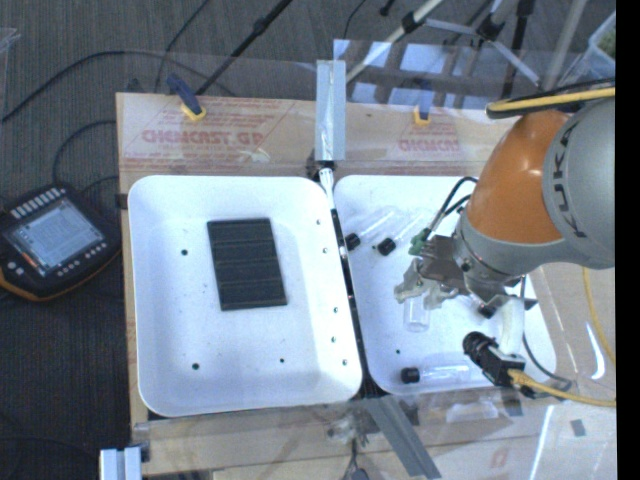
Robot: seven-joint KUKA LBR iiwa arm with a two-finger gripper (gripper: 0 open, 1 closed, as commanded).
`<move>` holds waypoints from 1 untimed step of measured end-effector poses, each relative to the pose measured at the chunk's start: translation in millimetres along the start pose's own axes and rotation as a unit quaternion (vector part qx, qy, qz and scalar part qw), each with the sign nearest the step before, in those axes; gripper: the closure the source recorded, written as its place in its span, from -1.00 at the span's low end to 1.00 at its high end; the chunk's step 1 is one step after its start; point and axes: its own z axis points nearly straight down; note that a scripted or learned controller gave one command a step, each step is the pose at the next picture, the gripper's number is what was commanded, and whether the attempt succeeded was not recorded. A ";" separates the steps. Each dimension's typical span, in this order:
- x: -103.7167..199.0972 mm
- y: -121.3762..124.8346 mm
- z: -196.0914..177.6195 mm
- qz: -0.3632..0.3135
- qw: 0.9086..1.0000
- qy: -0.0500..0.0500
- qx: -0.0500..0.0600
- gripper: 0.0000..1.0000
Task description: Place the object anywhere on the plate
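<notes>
The black ridged plate (246, 263) lies flat in the left white bin (160, 368). Several clear tubes with black caps lie in the right white bin (375, 353): one near the back left (378, 230), one along the front wall (438, 373), and one (415, 314) just below my gripper. My gripper (418, 286) hangs low over the middle of the right bin, right above that middle tube. The wrist hides the contact, so I cannot say whether the tube is between the gripper's parts.
The grey arm with its orange band (515, 193) covers the right bin's far right side. A black cable connector (485, 353) and yellow cable hang near the front right. A raised divider (345, 258) separates the bins. A teach pendant (50, 238) lies left of the bench.
</notes>
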 end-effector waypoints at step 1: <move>70.0 45.7 17.7 -0.041 0.999 -0.002 -0.001 1.00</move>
